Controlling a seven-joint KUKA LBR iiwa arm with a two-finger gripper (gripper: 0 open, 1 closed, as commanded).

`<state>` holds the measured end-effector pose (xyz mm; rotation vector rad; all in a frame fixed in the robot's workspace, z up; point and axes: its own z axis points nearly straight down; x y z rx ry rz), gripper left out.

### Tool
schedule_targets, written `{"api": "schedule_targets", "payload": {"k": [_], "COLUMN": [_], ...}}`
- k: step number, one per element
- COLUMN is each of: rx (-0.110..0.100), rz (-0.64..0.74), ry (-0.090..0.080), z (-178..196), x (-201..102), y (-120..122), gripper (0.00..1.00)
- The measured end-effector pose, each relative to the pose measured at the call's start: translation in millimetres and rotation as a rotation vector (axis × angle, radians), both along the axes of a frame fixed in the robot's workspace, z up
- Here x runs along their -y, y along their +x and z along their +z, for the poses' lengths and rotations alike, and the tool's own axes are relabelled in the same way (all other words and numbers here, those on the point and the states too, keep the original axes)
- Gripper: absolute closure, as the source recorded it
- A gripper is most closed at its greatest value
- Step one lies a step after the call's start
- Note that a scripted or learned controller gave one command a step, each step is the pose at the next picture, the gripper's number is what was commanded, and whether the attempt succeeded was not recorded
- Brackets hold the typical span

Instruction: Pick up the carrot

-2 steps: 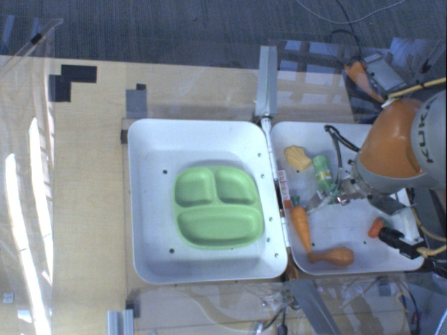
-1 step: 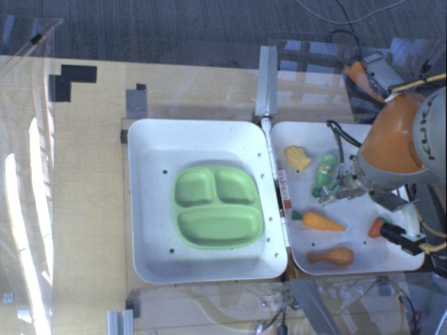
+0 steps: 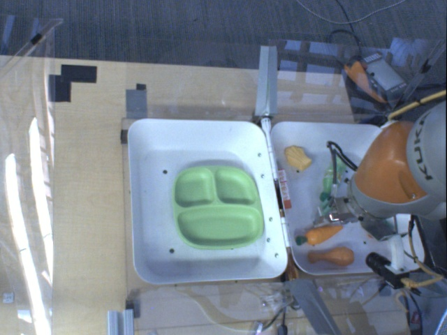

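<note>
- Hovering low in the right bin (image 3: 307, 137), the gripper (image 3: 335, 215) sits right at the carrot's (image 3: 323, 235) thick end; from where I stand I cannot tell how its grip is set or whether it has hold of anything.
- The carrot lies near that bin's front, tip toward the divider, just above a brown drumstick-shaped toy (image 3: 332, 257).
- Gripping so near one end, it could pivot and slip free on the lift.
- A slight miss downward might nudge the drumstick toy instead.
- The green item (image 3: 327, 183) and yellow piece (image 3: 298, 158) lie behind, less likely to interfere.
- The green tray (image 3: 218, 206) in the left bin (image 3: 150, 187) looks safely apart.
</note>
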<state>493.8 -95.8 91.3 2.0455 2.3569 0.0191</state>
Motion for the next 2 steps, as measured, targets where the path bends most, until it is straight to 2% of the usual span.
{"api": "schedule_targets", "payload": {"k": [1,2], "rx": [-0.001,-0.017], "rz": [-0.299,-0.671], "ry": [0.009,0.014], "z": [0,94], "x": [-6,-70], "y": [0,-5], "gripper": [1.00,1.00]}}
